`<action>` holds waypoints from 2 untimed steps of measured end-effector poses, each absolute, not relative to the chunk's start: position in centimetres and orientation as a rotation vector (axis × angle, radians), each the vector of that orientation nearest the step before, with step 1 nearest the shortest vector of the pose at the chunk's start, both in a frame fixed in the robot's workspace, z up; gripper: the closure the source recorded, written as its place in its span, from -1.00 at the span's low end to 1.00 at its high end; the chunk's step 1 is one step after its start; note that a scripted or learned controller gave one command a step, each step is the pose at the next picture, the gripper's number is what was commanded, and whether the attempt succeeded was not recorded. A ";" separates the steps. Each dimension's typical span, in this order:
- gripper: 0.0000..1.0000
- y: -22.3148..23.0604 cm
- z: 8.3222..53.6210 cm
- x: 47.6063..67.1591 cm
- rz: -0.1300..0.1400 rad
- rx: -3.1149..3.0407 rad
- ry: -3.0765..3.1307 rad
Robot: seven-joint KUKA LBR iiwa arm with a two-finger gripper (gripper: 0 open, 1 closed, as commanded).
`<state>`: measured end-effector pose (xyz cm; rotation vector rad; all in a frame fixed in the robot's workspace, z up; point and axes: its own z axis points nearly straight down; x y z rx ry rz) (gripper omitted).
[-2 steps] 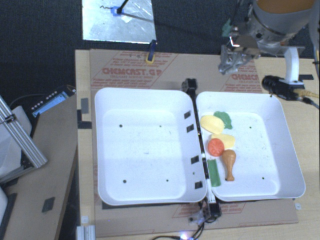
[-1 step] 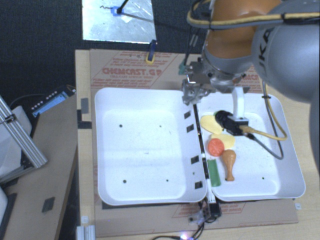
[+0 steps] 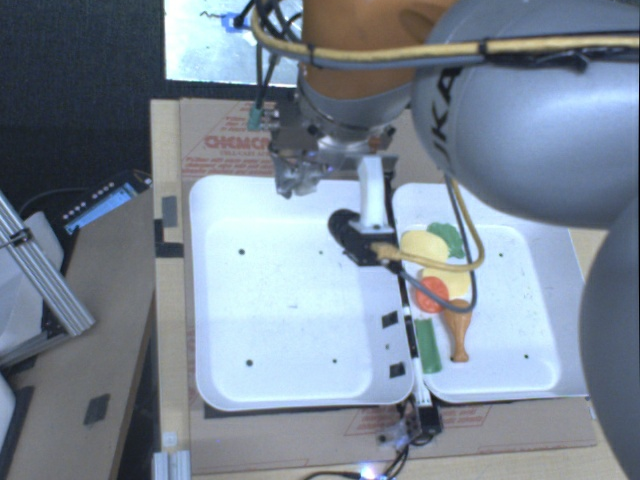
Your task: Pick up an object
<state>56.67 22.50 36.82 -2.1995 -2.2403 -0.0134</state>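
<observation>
Several toy foods [image 3: 437,251] lie apart from the hand [image 3: 296,180], whose opening is unclear.

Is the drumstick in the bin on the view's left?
No, the toy drumstick lies in the bin on the view's right, not the left one.

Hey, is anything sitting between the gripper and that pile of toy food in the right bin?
No loose thing visible. The gripper hangs over the back of the left bin; the toy food lies against the right bin on its left side. Only the bins' adjoining rims run between them, so a lifted path should probably pass.
</observation>
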 end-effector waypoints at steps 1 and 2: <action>1.00 22.1 52.7 54.2 -0.032 -2.218 -2.234; 1.00 23.5 40.2 52.6 0.016 -2.210 -2.225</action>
